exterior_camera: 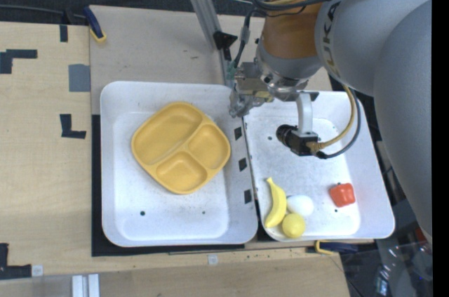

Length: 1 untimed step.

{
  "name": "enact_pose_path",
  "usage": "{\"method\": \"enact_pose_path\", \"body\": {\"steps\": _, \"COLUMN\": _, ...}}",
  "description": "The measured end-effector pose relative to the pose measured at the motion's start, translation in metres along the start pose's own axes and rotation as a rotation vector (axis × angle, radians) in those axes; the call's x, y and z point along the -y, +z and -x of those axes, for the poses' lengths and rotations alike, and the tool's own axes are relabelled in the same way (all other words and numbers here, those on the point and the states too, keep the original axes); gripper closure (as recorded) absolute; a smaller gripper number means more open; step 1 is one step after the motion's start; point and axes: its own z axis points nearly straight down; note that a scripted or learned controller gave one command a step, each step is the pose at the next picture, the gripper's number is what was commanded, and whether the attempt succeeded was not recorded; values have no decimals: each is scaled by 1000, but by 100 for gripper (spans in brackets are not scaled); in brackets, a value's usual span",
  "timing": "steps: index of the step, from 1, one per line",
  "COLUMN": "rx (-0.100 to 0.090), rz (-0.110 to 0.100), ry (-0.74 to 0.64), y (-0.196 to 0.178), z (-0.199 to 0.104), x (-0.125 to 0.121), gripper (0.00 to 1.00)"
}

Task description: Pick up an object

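Observation:
A yellow divided plate (181, 147) lies in the left bin (119, 218). In the right bin (365, 218), near its front edge, lie a yellow banana (276, 201), a white egg-like ball (301, 205), a small yellow ball (293, 225) and a red-orange block (342, 194). My gripper (240, 102) hangs over the ridge between the two bins near their back edge, well apart from all these objects. I see nothing between its fingers.
A grey metal pole (200, 1) slants up behind the bins. A black cable fitting (296, 140) with a yellow hose hangs from the wrist over the right bin. The beige bench (42, 169) with dark markers lies to the left.

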Motion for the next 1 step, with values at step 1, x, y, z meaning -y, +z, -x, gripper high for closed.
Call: {"method": "enact_pose_path", "body": {"steps": 1, "rx": 2, "rz": -2, "ry": 1, "y": 24, "z": -43, "x": 24, "gripper": 100}}
